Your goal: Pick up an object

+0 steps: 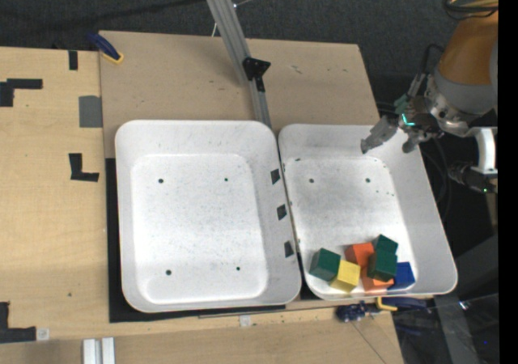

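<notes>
Hand (pixel 394 137) spread, empty — over right bin's (pixel 421 192) far corner, blocks (pixel 364 265) near edge

Bins (pixel 198 132): white plastic, smooth, faintly speckled with dark scuffs. Bench (pixel 307 79): pale wood board, matt, lightly marked. Blocks (pixel 363 264): matt coloured pieces, green, yellow, orange, blue. Pole (pixel 222 6): grey metal, dull sheen. Arm (pixel 469 55): glossy orange band, grey casing.
</notes>
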Available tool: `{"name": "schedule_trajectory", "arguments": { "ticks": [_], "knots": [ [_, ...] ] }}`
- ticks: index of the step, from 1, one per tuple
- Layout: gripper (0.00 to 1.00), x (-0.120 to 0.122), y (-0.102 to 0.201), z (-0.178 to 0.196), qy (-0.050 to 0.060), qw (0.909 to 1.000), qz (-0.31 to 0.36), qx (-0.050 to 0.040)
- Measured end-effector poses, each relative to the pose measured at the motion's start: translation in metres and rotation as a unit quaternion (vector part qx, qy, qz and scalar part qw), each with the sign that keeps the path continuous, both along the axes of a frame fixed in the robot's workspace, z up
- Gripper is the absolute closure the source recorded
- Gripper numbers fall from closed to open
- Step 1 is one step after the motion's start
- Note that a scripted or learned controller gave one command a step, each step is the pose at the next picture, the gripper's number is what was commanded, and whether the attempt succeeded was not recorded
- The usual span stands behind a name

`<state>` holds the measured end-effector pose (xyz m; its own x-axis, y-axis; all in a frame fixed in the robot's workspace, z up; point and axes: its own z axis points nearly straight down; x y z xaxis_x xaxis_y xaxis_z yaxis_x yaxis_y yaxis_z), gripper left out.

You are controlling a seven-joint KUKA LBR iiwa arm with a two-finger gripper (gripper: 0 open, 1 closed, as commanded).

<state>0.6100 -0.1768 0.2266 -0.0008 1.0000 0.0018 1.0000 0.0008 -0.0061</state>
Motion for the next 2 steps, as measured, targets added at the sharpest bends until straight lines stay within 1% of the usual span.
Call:
{"name": "schedule_trajectory", "arguments": {
  "ticks": [1,2],
  "knots": [
    [0.0,0.001,0.0,0.003,-0.002,1.0,0.001,-0.0012],
    [0.0,0.0,-0.01,-0.047,0.0,1.0,0.0,-0.0014]
  ]
}}
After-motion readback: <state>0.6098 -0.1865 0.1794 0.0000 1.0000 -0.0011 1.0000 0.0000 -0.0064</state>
